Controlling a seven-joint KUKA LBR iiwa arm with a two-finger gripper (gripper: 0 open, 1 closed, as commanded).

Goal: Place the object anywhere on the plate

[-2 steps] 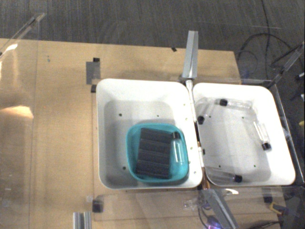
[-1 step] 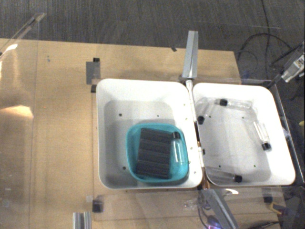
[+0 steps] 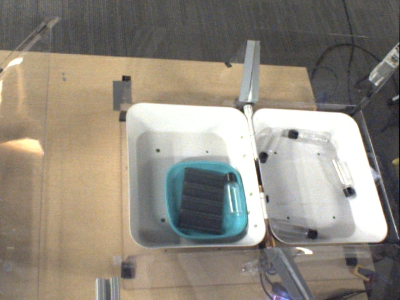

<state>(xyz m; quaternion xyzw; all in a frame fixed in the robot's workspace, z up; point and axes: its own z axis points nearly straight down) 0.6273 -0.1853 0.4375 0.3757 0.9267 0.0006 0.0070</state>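
A dark ribbed block (image 3: 202,200) is lying on the teal plate (image 3: 175,183) in the left bin (image 3: 140,167), a clear tube (image 3: 234,195) resting beside it. Clear tubes (image 3: 342,177) are lying in the right bin (image 3: 369,180).

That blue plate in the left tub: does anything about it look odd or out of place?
Nothing looks spilled or broken. The teal plate holds a dark ridged block and a clear tube beside it. In the right bin, more clear tubes lie scattered at odd angles.

Two white bins (image 3: 145,136), one teal plate (image 3: 174,186), one dark ridged block (image 3: 202,200), five clear tubes (image 3: 235,195).
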